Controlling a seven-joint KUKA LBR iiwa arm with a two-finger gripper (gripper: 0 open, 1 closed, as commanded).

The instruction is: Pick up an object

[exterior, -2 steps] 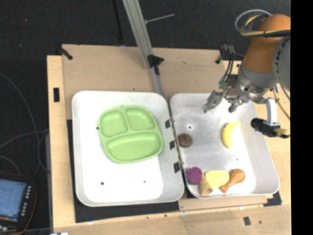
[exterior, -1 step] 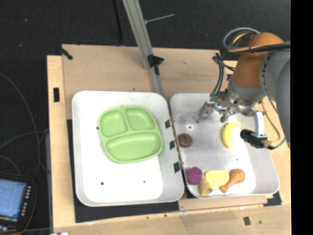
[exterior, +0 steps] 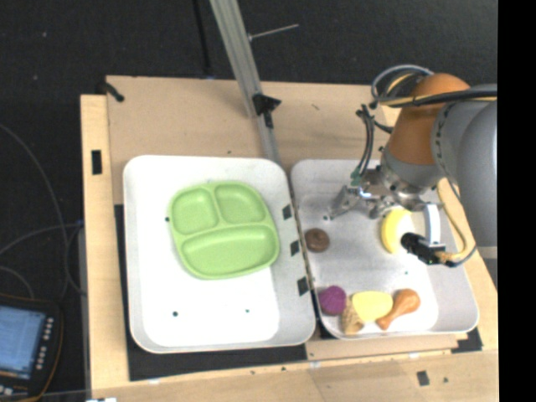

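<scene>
The claw [exterior: 394, 210], whose spread cannot be told, hangs over the right bin [exterior: 335, 182] just above the banana [exterior: 394, 229], and it risks closing on nothing, since the curved fruit could roll away toward the cookie [exterior: 316, 239].

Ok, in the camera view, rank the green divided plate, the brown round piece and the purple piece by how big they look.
1. green divided plate, by far the largest
2. purple piece
3. brown round piece
The last two look close in size, so their order is unsure.
</scene>
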